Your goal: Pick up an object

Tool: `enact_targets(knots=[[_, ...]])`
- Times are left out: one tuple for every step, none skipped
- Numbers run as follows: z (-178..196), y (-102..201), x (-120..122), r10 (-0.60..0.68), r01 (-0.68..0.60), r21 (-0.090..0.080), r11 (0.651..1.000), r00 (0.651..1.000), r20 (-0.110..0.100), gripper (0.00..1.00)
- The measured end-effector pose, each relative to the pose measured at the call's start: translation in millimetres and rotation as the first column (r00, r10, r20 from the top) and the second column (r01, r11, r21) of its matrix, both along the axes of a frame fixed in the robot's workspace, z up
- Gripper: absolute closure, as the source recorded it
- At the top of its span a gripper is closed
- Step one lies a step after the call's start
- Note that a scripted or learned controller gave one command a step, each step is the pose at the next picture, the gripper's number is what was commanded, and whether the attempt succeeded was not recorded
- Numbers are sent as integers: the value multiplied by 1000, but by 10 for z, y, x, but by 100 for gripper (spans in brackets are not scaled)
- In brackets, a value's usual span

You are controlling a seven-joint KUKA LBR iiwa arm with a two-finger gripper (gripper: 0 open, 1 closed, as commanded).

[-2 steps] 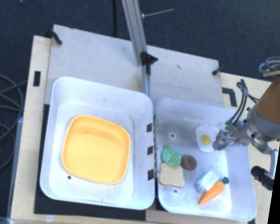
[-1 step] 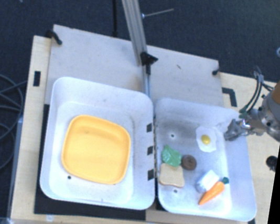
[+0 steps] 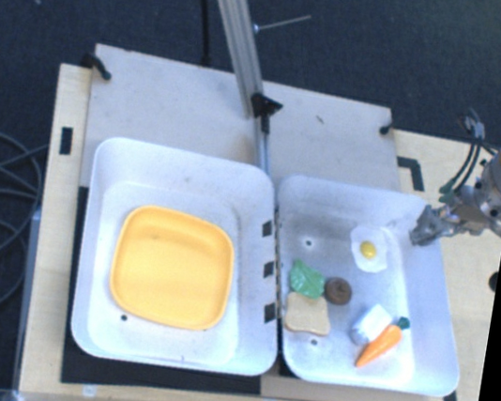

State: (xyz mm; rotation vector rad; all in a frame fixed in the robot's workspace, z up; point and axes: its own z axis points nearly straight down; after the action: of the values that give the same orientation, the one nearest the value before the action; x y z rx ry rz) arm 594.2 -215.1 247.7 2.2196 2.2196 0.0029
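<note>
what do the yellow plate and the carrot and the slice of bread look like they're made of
Yellow plate: likely moulded plastic, judging by its uniform colour, rounded rim and slight sheen.
Carrot: probably toy plastic or rubber, given its flat, saturated orange and green tip.
Slice of bread: seems a toy too, foam or soft plastic, with a matte tan face and darker crust edge. The view is too coarse to be sure.

The arm (image 3: 499, 179) is cut off at the right edge; tool (image 3: 425, 228) fingers indistinct.
</note>
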Motion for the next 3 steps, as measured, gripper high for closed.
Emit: enact_targets(knots=[[88, 536, 101, 4, -4, 1, 1000, 1000, -1, 100], [39, 1156, 136, 4, -4, 1, 1000, 1000, -2, 100], [-39, 1646, 265, 3, -3, 1, 1000, 1000, -3, 100]])
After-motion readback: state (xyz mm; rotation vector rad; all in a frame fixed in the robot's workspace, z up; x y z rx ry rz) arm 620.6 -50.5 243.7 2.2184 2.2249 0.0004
